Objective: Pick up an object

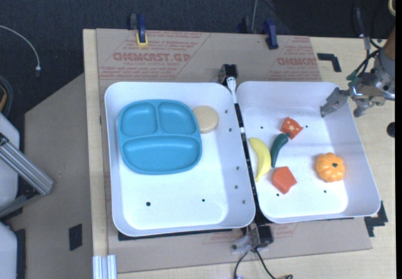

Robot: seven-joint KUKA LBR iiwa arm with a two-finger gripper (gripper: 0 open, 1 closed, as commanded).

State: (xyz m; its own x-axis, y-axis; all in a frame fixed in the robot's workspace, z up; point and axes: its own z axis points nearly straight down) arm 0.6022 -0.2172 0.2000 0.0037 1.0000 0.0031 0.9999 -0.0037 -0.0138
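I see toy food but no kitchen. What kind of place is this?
Probably a robot test lab, not a kitchen. A robot gripper hangs over two white bins set on a bench held by clamps, with cables around. The banana, pumpkin and blue plate look like practice toys.

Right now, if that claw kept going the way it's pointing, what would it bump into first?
The claw points left and downward over the right bin. Straight on, it would probably meet the small red-orange piece first, though depth is hard to judge from this view.
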